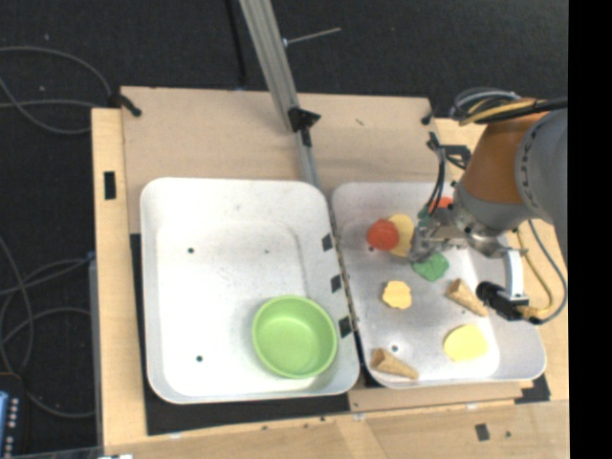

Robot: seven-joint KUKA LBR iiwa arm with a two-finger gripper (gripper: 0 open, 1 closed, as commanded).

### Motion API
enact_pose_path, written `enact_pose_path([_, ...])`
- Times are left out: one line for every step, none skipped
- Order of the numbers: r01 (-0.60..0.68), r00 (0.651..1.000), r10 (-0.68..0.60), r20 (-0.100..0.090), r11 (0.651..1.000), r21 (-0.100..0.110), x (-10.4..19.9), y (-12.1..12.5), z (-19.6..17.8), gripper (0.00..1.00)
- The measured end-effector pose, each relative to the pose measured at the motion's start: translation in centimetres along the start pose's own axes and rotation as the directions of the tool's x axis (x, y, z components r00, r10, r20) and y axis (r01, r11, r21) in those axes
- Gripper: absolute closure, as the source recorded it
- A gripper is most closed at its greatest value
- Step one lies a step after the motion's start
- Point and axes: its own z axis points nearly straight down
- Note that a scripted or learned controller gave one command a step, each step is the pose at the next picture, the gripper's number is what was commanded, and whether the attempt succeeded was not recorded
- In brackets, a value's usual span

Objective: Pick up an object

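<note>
My gripper [424, 247] hangs low in the right bin [497, 366], its tip over a green piece [431, 267] at the bin's centre; whether it is spread or pinching, I cannot tell. At nine o'clock of the tip lie a red ball [382, 234] and a pale yellow piece [403, 225]. A yellow flower shape [397, 295] sits at six o'clock, a wedge [466, 297] at four, a yellow disc [466, 343] and a cone [394, 362] further down. The left bin [191, 218] holds a green bowl [295, 337]

The grey robot arm with the orange band [512, 170] comes in from the right side. It bends down over the back part of the right white bin [521, 366]. Its two-finger gripper [427, 245] points down, low and close to the bin floor.
</note>
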Motion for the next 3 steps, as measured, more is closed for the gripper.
enact_pose_path([0.004,1.0,-0.004,-0.003,1.0,0.001,-0.6,0.0,-4.5,1.0])
enact_pose_path([0.01,1.0,-0.01,-0.002,1.0,-0.002,-0.6,1.2,-10.2,1.0])
enact_pose_path([0.01,1.0,-0.01,-0.002,1.0,-0.001,-0.7,1.4,-15.7,1.0])
